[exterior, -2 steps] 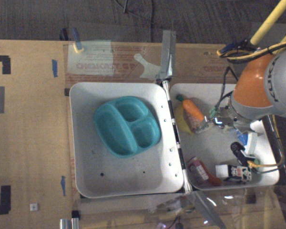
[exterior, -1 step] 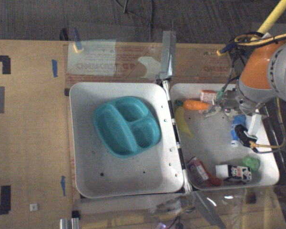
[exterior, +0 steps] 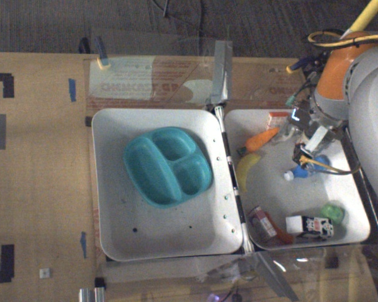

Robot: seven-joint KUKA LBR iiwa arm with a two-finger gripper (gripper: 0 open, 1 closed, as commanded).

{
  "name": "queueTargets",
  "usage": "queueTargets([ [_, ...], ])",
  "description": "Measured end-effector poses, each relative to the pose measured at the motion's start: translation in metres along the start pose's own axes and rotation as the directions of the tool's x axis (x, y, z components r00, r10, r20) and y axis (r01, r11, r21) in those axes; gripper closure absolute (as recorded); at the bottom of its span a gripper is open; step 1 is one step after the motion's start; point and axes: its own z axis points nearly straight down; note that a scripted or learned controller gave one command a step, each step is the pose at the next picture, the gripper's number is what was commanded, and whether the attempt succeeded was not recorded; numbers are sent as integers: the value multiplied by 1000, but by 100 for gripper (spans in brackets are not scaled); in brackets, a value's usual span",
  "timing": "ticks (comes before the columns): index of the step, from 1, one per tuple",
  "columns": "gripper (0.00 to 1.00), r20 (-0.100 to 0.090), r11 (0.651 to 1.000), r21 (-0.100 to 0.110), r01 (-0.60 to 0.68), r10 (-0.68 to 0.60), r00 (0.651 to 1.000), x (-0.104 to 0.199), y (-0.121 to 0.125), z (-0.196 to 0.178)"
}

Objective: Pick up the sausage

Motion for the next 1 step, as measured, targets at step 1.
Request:
queueTargets([
  [1, 100, -4, 1000, -21, -5, 5, 1000, 4, 2, -12],
])
